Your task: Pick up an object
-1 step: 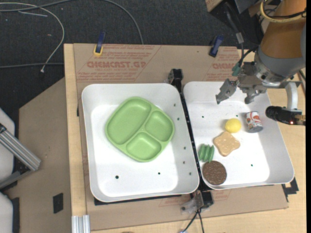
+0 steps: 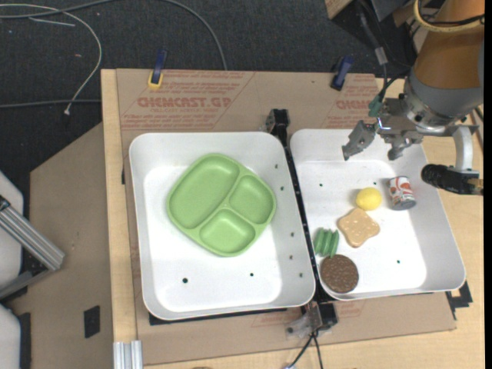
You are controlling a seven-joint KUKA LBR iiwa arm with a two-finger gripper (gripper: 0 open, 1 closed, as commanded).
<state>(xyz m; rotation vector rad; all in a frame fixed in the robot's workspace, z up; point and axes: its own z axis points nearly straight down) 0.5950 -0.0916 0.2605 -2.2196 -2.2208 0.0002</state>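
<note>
My hand (image 2: 378,146) hangs over the back part of the right bin (image 2: 438,260), near its far rim, with the two fingers (image 2: 355,144) spread apart and nothing between them. The things I could pick up lie toward the middle and front of that bin: a yellow ball (image 2: 369,198) sits nearest below my hand, a small red and white can (image 2: 400,192) lies on its side just to the right of it, a tan slice of toast (image 2: 358,227) lies just in front of the ball, a green bean pod (image 2: 326,241) rests close to the bin's left wall, and a brown round patty (image 2: 339,274) sits near the front rim. The ball and the can have bare white floor behind them, so there is room around them; the toast, the pod and the patty are crowded near one another, with the pod tight to the wall. In the left bin (image 2: 154,283) a green divided plate (image 2: 221,204) lies in the middle, with open floor all round it. Both bins sit on a cardboard sheet (image 2: 207,91) on the tabletop (image 2: 469,214).
</note>
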